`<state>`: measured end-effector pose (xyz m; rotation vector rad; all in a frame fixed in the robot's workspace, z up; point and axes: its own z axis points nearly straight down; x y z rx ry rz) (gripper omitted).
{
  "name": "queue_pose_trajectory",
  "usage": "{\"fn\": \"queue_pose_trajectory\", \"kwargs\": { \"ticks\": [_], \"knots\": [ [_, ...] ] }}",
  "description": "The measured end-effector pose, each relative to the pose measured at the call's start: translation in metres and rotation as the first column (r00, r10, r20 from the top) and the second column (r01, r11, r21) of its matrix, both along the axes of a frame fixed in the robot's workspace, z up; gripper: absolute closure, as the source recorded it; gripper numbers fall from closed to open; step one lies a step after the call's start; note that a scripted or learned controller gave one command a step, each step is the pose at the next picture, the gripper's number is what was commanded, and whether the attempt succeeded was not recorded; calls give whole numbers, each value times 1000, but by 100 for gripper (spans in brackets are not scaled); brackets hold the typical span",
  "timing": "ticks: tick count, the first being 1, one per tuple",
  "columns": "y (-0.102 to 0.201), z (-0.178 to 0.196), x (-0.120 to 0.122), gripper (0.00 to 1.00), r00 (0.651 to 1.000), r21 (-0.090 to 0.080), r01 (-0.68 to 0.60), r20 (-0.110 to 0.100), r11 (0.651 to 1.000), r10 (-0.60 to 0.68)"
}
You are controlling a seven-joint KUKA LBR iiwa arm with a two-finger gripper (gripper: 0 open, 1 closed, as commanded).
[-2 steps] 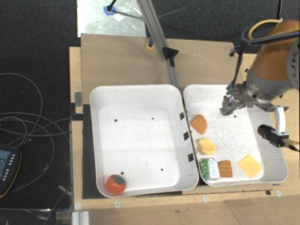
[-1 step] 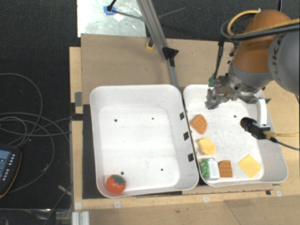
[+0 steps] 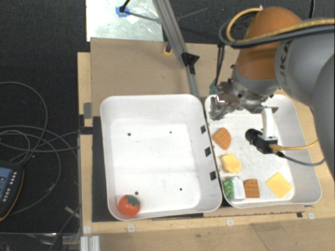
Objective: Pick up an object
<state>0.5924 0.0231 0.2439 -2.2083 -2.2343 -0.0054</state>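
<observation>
White plastic bins sit side by side on the bench. The left bin has a red tomato in its near corner. The right bin holds an orange waffle, a pale yellow piece, a green-and-white item, a brown waffle square and a yellow cheese slice. The gripper hangs over the right bin's far-left corner, just above the orange waffle; whether it is spread or closed I cannot tell.
</observation>
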Motion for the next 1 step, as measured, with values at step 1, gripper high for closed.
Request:
{"fn": "queue_pose_trajectory", "kwargs": {
  "ticks": [1],
  "knots": [
    [58,2,21,100,1000,0,1,1,1000,-1]
  ]
}}
